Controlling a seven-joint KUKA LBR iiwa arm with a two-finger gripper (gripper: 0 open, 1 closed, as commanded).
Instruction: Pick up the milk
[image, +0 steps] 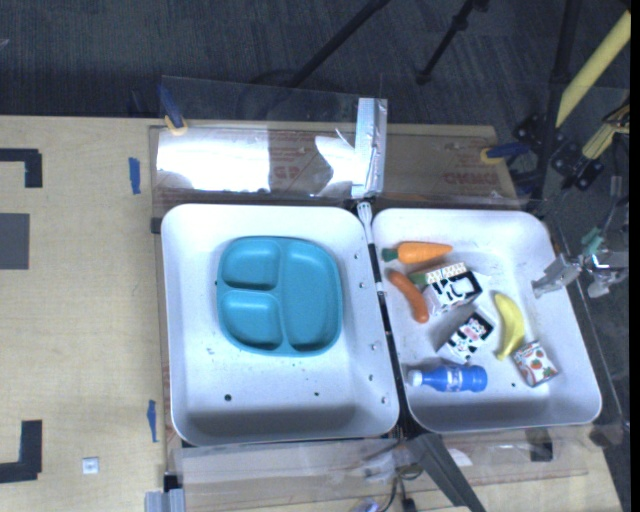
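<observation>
Two milk cartons (453, 284) (468, 338) mid right bin (575, 395), labels blurred, two carrots (424, 252), one banana (510, 322), one blue bottle (451, 379), gripper (575, 270) at right rim, cut off, finger state unreadable.

Robot hand (580, 268) at right edge, blurred and partly cut off; finger state unreadable.

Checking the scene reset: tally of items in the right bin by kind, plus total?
Carrots: 2
Milk cartons, black and white: 2
Banana: 1
Blue bottle: 1
Small box with red print: 1
Total: 7
</observation>
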